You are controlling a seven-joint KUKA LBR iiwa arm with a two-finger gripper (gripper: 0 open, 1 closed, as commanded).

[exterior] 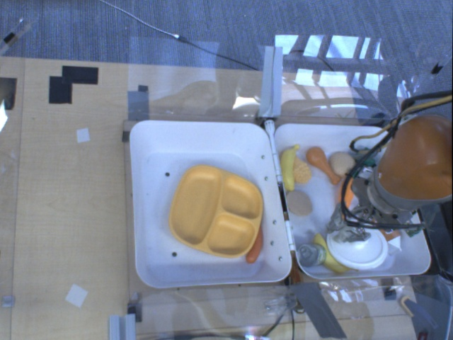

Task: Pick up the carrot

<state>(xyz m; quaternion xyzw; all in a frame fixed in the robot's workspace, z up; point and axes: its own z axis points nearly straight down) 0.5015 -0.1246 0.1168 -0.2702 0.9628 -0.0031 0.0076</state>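
An orange tapered piece that looks like the carrot (323, 164) lies in the right bin (417, 264), near its back wall, between a banana (288, 167) and a beige lump (342, 163). The arm's orange band (417, 158) hangs over the right side of this bin. My gripper (346, 224) points down below it, in front of and to the right of the carrot and apart from it. A narrow orange sliver (347, 193) shows at the wrist's left edge, and I cannot tell what it is. The wrist hides the gripper's tips.
The left bin (152, 190) holds a yellow compartment plate (216, 210) with a red-orange sausage-like piece (255, 247) at its front right corner. In the right bin lie a grey disc (299, 203), a small can (309, 255), a yellow-green piece (330, 256) and a white round object (362, 250).
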